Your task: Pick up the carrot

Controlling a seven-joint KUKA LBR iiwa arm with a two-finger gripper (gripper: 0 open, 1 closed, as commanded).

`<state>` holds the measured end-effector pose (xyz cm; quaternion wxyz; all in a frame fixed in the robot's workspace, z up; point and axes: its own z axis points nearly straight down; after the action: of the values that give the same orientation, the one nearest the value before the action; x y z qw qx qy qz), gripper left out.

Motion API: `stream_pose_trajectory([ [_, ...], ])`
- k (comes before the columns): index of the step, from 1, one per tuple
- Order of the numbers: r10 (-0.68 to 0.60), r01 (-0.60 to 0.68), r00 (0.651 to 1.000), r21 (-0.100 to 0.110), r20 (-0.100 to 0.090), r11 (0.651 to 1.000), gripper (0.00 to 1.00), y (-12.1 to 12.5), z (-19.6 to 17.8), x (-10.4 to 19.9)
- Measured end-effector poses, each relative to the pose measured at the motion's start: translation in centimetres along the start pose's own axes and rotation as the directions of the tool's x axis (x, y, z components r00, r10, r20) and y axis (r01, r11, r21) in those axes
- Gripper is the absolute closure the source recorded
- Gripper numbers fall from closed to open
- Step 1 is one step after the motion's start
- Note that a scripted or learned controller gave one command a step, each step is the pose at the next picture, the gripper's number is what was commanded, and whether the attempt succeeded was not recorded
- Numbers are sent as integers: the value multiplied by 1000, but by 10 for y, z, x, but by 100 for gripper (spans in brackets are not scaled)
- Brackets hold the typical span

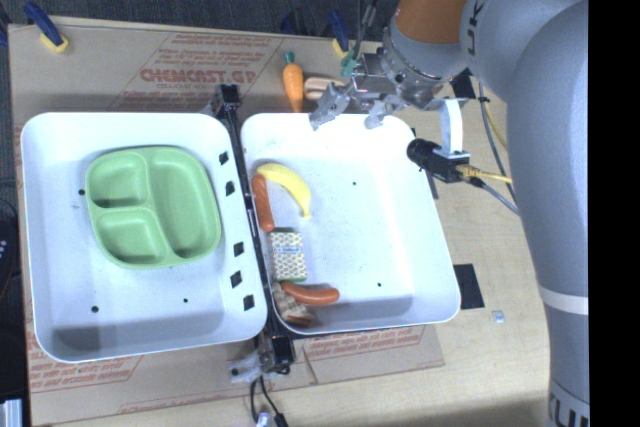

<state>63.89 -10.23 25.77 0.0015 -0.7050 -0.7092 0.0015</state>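
The carrot (292, 85), orange with a small green top, lies on the cardboard just behind the right bin's (400, 245) far rim, outside both bins. My gripper (350, 115) hangs over that bin's far edge, a little to the right of the carrot and apart from it. Its two silver fingers (324, 111) are spread open with nothing between them.
A pale beige item (318, 88) lies between carrot and gripper. Along the right bin's left side lie a banana (287, 185), a sausage (263, 202), a checkered packet (288, 255) and another sausage (312, 294). The left bin (50, 245) holds a green divided plate (152, 205).
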Motion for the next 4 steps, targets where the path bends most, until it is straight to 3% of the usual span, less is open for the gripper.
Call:
stream_pose_trajectory([
  [1, 426, -426, 905, 0, 0, 905, 0, 17, -33, 16],
  [2, 740, -740, 673, 4, 0, 673, 0, 17, 11, -24],
  [3, 921, -921, 390, 3, 0, 390, 0, 1, 5, -52],
  [4, 975, -975, 224, 4, 0, 224, 0, 8, 167, -51],
])
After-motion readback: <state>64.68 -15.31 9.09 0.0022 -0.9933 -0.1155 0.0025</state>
